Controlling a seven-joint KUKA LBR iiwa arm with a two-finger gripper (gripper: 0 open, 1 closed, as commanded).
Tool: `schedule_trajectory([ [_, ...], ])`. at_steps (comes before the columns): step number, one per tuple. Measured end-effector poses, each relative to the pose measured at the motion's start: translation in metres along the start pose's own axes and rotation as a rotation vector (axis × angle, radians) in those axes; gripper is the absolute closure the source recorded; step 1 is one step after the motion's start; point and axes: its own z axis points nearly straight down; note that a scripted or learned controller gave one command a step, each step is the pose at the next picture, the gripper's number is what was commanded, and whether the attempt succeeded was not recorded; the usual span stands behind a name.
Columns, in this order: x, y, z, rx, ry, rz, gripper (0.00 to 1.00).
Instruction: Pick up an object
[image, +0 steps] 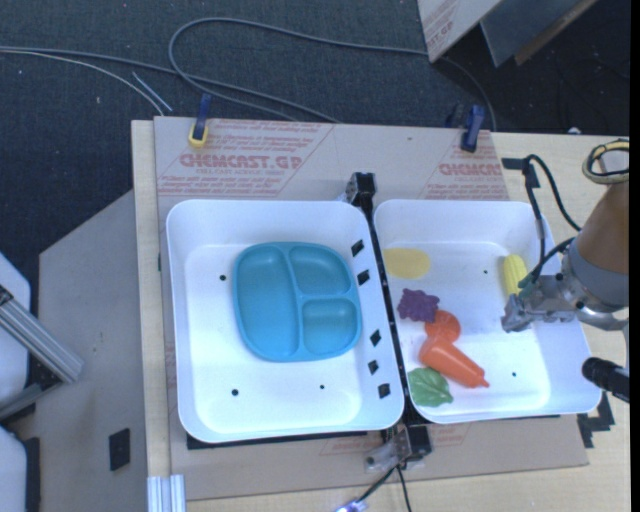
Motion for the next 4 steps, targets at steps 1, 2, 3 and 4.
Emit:
schedule_trajectory([
  [1,0.006,0.008,-0.060,-0.002,0.000,-0.003,1.00],
  [2,0.006,0.010,-0.093,0.001,0.001,-0.002,1.00],
  [3,0.060,0.028,-0.101,0.003,0.004,-0.008,1.00],
  [4,0.105,0.041,-0.105,0.004,0.003,-0.007,1.00],
])
